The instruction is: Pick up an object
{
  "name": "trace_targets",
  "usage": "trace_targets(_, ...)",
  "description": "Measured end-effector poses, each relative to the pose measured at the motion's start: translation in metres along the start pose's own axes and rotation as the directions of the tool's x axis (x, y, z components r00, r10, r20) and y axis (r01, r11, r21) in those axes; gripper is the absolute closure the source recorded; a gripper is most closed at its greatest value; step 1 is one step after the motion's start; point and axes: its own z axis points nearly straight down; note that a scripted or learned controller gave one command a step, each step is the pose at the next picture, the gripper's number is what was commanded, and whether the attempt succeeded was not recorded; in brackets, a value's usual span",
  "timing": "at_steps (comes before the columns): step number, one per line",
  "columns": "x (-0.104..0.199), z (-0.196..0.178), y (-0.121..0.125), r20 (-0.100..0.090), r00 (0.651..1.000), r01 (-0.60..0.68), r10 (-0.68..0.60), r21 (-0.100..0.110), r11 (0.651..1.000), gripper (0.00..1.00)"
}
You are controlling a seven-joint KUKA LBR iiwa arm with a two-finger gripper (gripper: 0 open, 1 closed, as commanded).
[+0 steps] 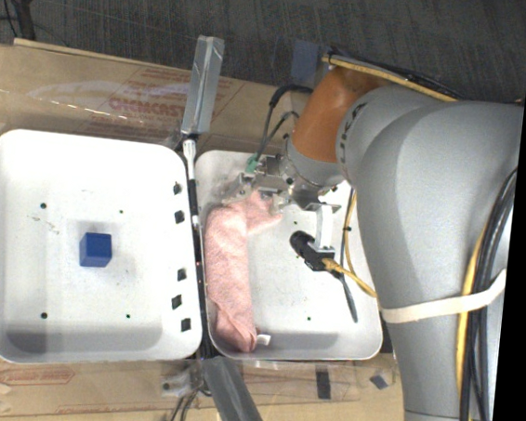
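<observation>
Left bin [18, 226]: a shallow white tray near the left edge of the tabletop [71, 77], holding one blue cube [96, 249] left of its centre, well apart from all four walls, with bare floor on every side. A row of black clips [182, 271] runs along the seam where the two bins meet. Right bin [315, 337]: a pink cloth [230, 272], rolled into a long bundle, lies just beside the bin's left wall, its long axis running from the far edge toward the near edge, the far end turned toward the tool [268, 179]. The tool sits at that far end, by the bin's far wall; whether it grips the cloth cannot be told. The grey arm [432, 204] covers the bin's right side, leaving bare floor between cloth and arm. Faded red print on the cardboard cannot be read; the arm's base reads "UKA".
</observation>
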Motion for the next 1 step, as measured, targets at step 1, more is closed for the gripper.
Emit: trace_targets(1,0.0000,0.0000,0.0000,0.000,1.000,0.000,0.000,0.000,1.000,0.00)
